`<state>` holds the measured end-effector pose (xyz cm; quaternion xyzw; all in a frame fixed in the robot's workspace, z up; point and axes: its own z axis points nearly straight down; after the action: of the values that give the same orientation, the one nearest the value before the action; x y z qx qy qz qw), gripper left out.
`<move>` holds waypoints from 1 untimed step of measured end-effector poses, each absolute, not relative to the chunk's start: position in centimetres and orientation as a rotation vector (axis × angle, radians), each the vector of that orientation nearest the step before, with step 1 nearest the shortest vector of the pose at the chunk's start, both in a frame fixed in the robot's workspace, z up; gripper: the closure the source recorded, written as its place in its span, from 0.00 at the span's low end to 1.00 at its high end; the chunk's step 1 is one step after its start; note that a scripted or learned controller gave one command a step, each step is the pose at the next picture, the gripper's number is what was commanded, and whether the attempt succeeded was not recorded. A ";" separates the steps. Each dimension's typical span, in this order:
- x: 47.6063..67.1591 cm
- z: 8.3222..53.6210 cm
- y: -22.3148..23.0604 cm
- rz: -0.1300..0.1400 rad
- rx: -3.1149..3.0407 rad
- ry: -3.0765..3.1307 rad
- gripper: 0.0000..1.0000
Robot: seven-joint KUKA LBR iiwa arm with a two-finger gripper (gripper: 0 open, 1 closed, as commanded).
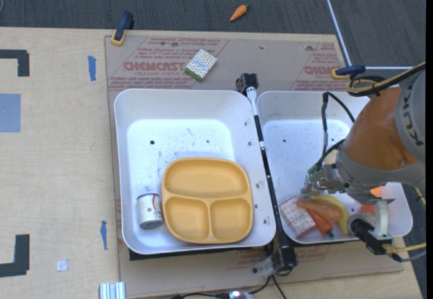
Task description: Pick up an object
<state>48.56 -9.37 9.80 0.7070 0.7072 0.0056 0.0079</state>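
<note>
My gripper (316, 187) hangs low over the front of the right bin (291, 122), just above a pile of toy food. Right under it lie a yellow banana-like piece (333, 205) and an orange carrot-like piece (319, 217). A pink and white packet (295, 215) rests to their left, against the bin's front wall. The wrist hides the fingertips, and nothing shows between them. A small orange piece (376, 191) and a red bit (367, 210) sit further right.
The left bin (135, 122) holds a yellow divided plate (206, 199) and a small white mug (149, 210) at its front left. A green and white box (201, 64) lies on the cardboard behind the bins. A toy carrot (238, 12) lies on the floor.
</note>
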 end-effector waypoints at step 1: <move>48.6 9.8 -9.4 0.017 2.210 2.211 0.00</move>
<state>48.56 -9.37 9.80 0.7069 0.7072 0.0056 0.0079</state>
